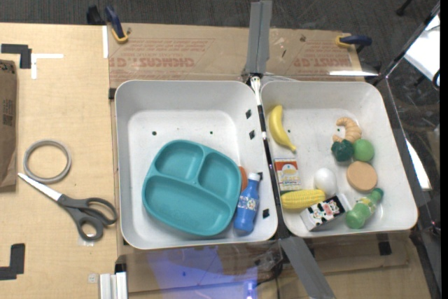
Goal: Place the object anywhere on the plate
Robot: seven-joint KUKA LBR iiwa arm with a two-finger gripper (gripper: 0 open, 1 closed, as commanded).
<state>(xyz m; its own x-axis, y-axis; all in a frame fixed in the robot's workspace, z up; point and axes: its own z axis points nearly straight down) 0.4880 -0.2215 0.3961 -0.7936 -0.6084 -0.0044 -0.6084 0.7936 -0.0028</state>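
On the wooden table at far left I see a tape ring (47,160) and steel scissors (73,204). The left bin (133,105) holds a teal, three-part plastic plate (191,187), with a blue bottle (247,204) lying against its right rim (touching, not on it). The right bin (381,108) carries a curved banana (278,127), corn cob (302,199), white egg (325,178). The jaws: I cannot tell.

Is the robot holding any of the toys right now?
Nothing is held. The yellow plastic banana and the other toys lie in the right white bin, and the blue bottle lies beside the teal divided plate.
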